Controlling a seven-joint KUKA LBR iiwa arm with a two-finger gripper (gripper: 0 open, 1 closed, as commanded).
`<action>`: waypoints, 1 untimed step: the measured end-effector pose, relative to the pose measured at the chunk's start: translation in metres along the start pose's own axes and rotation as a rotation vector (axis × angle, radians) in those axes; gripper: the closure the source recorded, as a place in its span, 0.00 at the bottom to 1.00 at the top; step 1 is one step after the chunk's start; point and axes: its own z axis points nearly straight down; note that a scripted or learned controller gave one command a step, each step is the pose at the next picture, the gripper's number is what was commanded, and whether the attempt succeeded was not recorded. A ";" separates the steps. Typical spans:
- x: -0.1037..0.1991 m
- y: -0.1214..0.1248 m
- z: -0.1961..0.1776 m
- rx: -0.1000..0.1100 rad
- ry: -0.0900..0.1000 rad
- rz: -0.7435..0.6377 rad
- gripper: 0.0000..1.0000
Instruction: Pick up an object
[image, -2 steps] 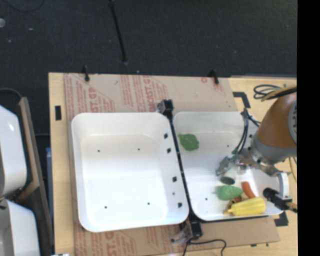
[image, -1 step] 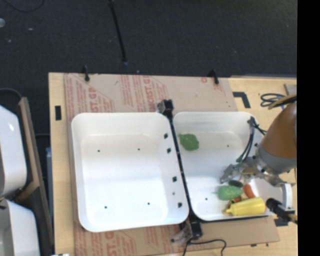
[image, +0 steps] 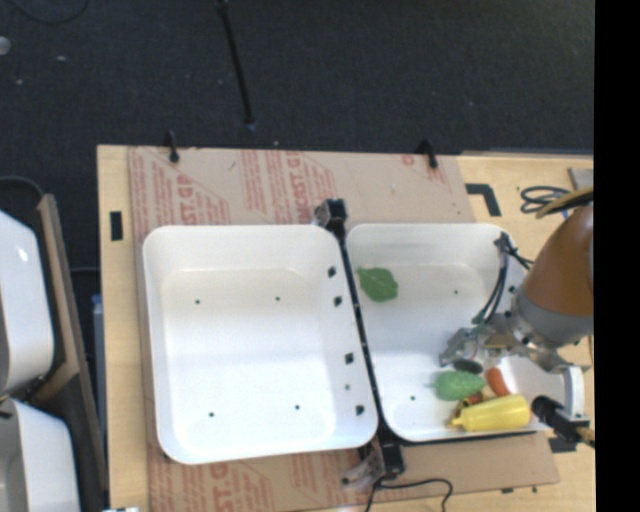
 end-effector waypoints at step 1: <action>0.015 -0.021 0.000 0.000 0.000 -0.060 0.00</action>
